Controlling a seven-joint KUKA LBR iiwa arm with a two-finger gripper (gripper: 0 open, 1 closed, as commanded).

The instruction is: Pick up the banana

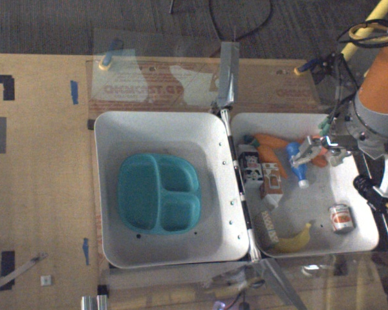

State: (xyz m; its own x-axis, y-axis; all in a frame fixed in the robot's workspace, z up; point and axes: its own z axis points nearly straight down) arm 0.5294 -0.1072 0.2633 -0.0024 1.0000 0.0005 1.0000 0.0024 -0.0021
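Banana [295, 239] — near edge of right bin [368, 237], long axis running left-right, tip curling up at right. Tool [312, 148] hovers above the far half; finger state cannot be told — banana lies nearward, slightly left.

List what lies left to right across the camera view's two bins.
Teal tray → small box → banana → blue bottle → can.
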